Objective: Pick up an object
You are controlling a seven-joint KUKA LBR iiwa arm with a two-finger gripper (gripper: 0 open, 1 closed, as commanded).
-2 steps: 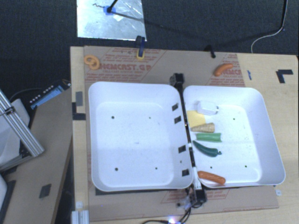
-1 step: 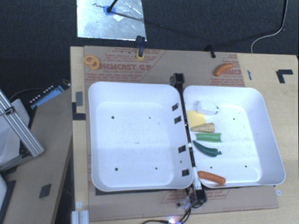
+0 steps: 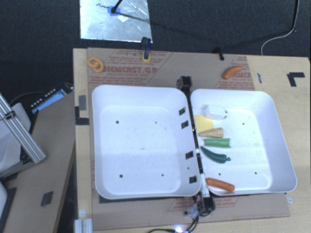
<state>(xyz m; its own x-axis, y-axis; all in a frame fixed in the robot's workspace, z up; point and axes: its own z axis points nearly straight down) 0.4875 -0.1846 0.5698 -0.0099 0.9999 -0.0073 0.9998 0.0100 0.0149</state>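
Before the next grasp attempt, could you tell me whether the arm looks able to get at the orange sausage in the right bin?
Probably yes: the orange sausage lies uncovered, apart from the dark green pepper. It sits close to the right bin near wall, which may crowd a finger.

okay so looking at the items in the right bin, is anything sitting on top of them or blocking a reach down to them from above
Nothing visible does. In the right bin the yellow wedge, green pepper, dark green pepper and orange sausage lie uncovered along its left wall, close together.
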